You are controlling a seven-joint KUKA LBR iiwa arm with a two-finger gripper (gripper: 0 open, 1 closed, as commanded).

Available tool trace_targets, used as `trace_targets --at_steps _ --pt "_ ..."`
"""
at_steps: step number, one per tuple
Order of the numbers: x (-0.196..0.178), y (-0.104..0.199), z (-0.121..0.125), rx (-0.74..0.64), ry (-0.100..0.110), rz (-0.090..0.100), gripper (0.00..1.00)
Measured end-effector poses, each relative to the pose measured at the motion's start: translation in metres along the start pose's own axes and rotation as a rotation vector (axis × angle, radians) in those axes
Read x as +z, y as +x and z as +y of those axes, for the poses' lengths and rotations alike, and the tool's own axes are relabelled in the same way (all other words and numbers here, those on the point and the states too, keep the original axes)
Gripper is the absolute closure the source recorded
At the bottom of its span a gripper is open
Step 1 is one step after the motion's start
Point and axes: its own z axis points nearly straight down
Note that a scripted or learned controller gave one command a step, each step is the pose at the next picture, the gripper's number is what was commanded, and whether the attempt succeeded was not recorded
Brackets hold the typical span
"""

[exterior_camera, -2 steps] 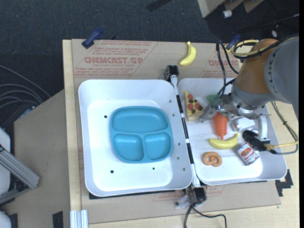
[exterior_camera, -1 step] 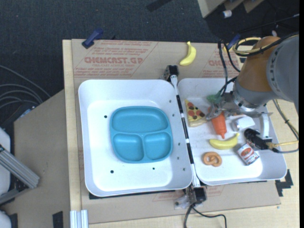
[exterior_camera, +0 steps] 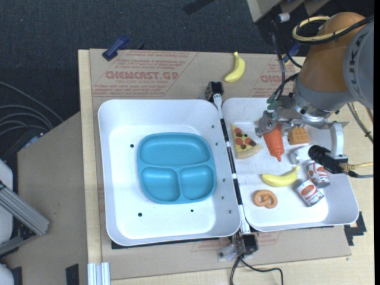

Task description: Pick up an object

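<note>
Hovering over right bin, end effector above carrot, grip state unclear, fingers hidden.

A bulky grey metal arm wears a broad glossy orange band at its one o'clock side. A yellow cable loops there, beside thin dark wires.

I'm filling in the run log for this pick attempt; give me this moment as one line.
phase: reaching | gripper: over right bin, at carrot | held: unconfirmed | nearby: pizza slice, banana | left bin: blue tray
</note>
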Motion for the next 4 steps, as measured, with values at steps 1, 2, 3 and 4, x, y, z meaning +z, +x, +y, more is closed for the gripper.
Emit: trace_targets --at_steps 1,2,3,4 --pt "0.015 0.05 -0.076 0.001 0.004 0.001 1.0" --pt "-0.043 0.105 -0.094 0.001 0.002 0.0 1.0" --pt "-0.037 0.082 -0.03 0.002 0.001 -0.001 1.0" --pt "-0.058 0.102 -0.105 0.0 0.005 0.001 1.0"
